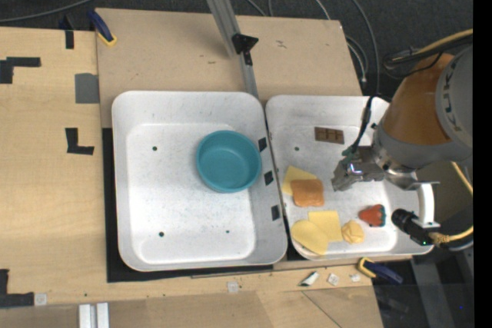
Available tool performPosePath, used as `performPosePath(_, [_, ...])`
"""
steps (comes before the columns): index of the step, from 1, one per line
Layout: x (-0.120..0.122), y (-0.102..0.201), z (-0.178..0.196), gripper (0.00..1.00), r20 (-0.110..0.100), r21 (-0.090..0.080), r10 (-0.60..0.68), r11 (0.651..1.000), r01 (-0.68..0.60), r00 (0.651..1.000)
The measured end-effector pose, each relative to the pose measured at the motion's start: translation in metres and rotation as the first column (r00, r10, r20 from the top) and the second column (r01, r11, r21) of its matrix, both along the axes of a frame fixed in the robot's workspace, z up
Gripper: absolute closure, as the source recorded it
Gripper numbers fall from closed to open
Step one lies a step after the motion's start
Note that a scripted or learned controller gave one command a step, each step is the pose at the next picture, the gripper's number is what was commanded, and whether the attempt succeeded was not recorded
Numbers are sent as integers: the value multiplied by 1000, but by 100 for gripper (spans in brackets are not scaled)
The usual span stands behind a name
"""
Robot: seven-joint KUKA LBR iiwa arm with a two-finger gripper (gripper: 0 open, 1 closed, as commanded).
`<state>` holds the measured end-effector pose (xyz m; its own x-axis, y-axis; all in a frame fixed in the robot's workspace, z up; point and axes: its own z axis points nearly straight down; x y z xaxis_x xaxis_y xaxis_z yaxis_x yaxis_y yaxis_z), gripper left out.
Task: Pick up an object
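Note:
My gripper (344, 176) hangs over the right bin (300, 115), near its middle right, just right of an orange toast-like block (308, 193). A yellow slice (300, 177) lies under that block's upper left. Lower down sit a yellow cheese-like piece (318, 230), a small tan lump (353, 231) and a red piece (372, 216). A brown chocolate bar (329, 135) lies at the back of the bin. Nothing shows between the gripper's tips.
The left bin (146, 165) holds a teal bowl (227, 160). A grey pole (223, 4) slants down to the bins' shared back edge. Cables run behind the bench. The arm's orange band (419, 107) looms over the right bin's right side.

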<state>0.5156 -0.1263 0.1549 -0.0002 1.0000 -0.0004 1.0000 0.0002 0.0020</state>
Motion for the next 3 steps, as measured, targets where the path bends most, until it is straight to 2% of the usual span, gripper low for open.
performPosePath(1, [0,0,49,100,-4,0,1,1000,-1,1000])
performPosePath(3, [14,117,46,100,-5,2,8,1000,-8,1000])
